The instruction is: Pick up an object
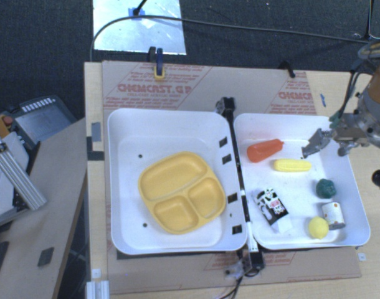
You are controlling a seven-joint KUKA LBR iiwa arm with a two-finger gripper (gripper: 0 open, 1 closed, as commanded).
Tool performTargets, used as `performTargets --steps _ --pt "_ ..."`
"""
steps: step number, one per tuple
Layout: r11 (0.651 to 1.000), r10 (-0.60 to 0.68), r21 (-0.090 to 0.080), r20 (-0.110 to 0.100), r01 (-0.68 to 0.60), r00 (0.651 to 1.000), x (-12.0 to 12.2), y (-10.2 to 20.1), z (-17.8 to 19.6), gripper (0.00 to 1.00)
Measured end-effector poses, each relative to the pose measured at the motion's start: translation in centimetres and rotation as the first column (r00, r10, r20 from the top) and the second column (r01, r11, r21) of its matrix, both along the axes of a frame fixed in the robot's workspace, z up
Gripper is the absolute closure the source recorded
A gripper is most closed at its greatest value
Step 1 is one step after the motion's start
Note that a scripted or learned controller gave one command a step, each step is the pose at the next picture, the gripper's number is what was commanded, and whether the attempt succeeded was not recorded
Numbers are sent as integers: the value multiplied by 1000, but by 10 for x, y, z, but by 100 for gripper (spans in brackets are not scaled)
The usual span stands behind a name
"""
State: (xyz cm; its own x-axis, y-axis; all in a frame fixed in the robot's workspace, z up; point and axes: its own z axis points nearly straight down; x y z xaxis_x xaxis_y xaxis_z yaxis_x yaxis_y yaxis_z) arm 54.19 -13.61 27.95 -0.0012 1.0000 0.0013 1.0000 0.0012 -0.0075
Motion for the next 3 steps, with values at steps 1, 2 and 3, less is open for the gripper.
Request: performTargets --steps 1,2,3 --pt "1000 2 -2 9 -2 1000 2 0 5 0" --pt "1000 0 -1 4 0 1000 2 -2 -58 0" --pt "1000 -1 -1 4 1 1000 -3 -11 -113 0"
